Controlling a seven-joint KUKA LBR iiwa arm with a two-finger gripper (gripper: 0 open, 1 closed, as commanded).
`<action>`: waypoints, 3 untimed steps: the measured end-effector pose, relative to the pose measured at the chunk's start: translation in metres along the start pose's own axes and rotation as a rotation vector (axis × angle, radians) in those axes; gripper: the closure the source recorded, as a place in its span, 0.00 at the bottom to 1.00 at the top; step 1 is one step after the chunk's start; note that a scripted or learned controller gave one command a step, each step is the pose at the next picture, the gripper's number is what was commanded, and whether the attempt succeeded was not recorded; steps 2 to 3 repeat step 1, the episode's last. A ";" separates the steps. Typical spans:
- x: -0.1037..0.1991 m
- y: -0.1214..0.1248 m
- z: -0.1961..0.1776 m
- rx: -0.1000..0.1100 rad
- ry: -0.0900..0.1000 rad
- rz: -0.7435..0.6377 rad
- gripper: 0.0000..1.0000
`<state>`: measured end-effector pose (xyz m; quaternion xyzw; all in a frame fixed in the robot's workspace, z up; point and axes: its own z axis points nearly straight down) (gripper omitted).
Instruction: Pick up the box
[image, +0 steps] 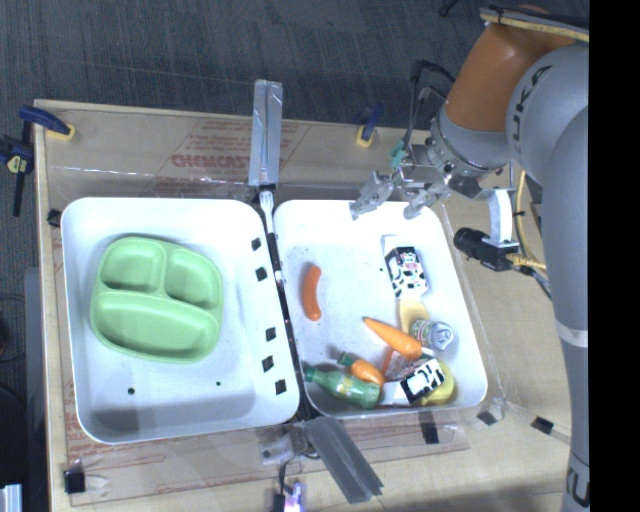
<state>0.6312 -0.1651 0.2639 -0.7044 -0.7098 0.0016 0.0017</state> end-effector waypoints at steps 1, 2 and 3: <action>-0.011 -0.080 0.032 -0.001 0.000 -0.165 0.00; -0.011 -0.080 0.032 -0.001 0.000 -0.165 0.00; -0.011 -0.080 0.032 -0.001 0.000 -0.165 0.00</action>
